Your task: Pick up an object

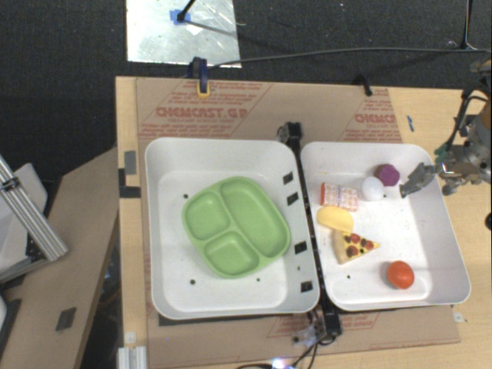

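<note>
Pincer sits at right-centre of the frame, over the upper right part of the right bin, at the end of the grey arm coming in from the frame's right edge. Can't tell whether it's released or clenched; the tip is small and blurred, and nothing visible is caught in it. Candidates for the pick are all in the right bin: purple ball and white ball touching each other, just left of the pincer; red-and-white packet further left; yellow piece below that, touching the pizza slice; orange-red ball near the lower right, well apart from the rest. Left bin holds a green divided plate, far from the arm. Judgement: approach stage, nothing lifted yet, nearest targets being the purple/white pair. Risks from here: both balls are round and likely to roll, so an off-centre close could squirt one sideways; since they touch, a finger may land btwn them and knock both, or wedge on top w/o gripping. Pincer is also near the bin's right wall, so a descent slightly off could clip the rim. Packet and pizza look flat, hard to get fingers under.
</note>
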`<state>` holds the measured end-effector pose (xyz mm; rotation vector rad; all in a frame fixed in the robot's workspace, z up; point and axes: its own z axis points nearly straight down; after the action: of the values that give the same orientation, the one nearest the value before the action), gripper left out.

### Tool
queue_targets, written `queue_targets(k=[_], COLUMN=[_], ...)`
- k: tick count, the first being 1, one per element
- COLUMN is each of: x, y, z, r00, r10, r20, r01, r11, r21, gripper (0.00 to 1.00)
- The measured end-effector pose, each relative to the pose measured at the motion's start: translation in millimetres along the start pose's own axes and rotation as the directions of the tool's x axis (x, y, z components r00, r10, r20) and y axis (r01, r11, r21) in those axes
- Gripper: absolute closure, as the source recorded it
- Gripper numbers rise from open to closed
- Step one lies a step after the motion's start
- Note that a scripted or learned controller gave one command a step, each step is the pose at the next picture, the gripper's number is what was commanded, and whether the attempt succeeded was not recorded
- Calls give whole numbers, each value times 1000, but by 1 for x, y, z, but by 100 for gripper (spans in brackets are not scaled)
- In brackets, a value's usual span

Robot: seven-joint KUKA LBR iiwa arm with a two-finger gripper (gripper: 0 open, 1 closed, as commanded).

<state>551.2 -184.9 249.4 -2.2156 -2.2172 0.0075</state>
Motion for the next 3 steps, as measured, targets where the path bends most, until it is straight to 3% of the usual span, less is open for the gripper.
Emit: queue_targets(k=[1, 3], x=[0, -4], y=[2, -6], z=[-6, 93], r00=[1000, 1000], r10=[-3, -1], r20=[2, 1], r01=[3, 1], r11=[1000, 1000], r21=[-10, -7], gripper=[0, 0])
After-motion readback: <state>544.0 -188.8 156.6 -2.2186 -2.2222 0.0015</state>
